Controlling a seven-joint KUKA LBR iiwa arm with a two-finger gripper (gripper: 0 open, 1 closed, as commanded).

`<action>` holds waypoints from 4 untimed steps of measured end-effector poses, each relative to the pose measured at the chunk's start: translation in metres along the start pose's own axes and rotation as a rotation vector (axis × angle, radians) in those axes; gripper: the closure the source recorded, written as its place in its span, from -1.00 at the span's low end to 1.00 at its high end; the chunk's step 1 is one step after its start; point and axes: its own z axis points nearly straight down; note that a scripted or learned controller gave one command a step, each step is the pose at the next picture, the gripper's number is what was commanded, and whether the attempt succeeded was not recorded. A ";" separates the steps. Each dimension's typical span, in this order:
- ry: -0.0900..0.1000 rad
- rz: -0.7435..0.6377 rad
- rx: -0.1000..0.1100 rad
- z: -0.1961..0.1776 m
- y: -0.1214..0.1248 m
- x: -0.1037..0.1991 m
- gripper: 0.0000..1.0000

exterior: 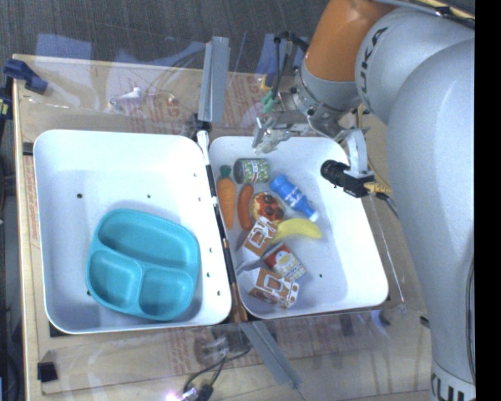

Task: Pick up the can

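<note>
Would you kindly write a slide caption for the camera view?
The tool hovers above the can at the right bin's far end; blue tray in the left bin.

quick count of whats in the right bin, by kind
can: 1
carrot: 1
banana: 1
blue bottle: 1
small printed cartons: 3, as far as the pile lets me tell
red items, kind unclear: 2
total: 9

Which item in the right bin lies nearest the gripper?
The green can, at the bin's far edge just below the gripper; the carrot, bottle and banana lie farther.
</note>
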 end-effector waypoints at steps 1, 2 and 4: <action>0.002 -0.199 0.004 0.050 -0.057 -0.034 1.00; -0.001 -0.278 -0.001 0.048 -0.037 -0.001 1.00; 0.001 -0.374 0.005 0.047 -0.022 -0.028 1.00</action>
